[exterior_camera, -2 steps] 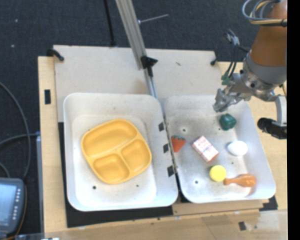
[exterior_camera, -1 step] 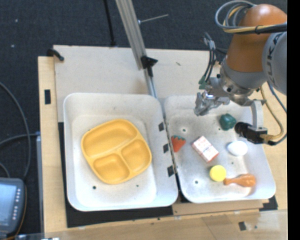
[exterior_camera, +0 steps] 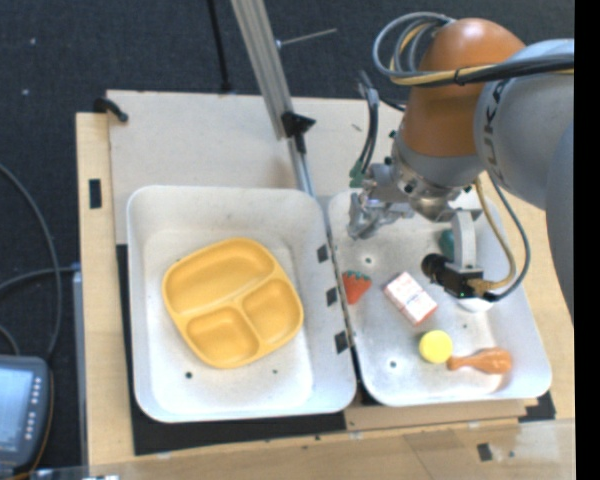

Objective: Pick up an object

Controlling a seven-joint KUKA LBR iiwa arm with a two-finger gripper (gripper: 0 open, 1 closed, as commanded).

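well, gripper [exterior_camera: 363, 224] over right bin [exterior_camera: 388, 366]; strawberry [exterior_camera: 356, 286] near

Quick count, going off the yellow tray [exterior_camera: 232, 301]: there's one of those, with three compartments. Two white bins [exterior_camera: 145, 213]. The tray has one to itself, and the neighbouring bin [exterior_camera: 510, 313] has four small things. That's one red strawberry-looking toy [exterior_camera: 356, 286] closest to the tray, one pink-and-white box [exterior_camera: 410, 299] just past it, one yellow ball [exterior_camera: 436, 345] further out, and one orange drumstick-shaped piece [exterior_camera: 481, 361] farthest from the tray.
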